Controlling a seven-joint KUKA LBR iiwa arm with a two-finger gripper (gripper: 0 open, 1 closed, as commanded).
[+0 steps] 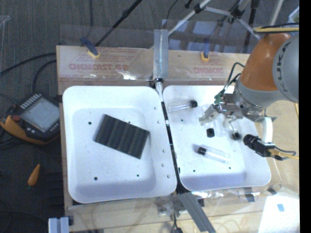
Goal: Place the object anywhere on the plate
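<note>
- Hovering low over the right bin [252, 176], my gripper [221, 116] points down; I cannot tell its state.
- One vial [213, 152] lies just below me on the bin floor, another vial [183, 105] just to my left, and small black caps sit close by.
- The plate [121, 136], dark and ribbed, lies well to my left in the left bin [77, 101].

Grey KUKA arm [286, 67] with rounded casing and a broad orange band [262, 67] above the wrist, black lettering partly visible on the grey shell, thin dark cables looping by the wrist, pale metallic gripper [221, 118] below.
</note>
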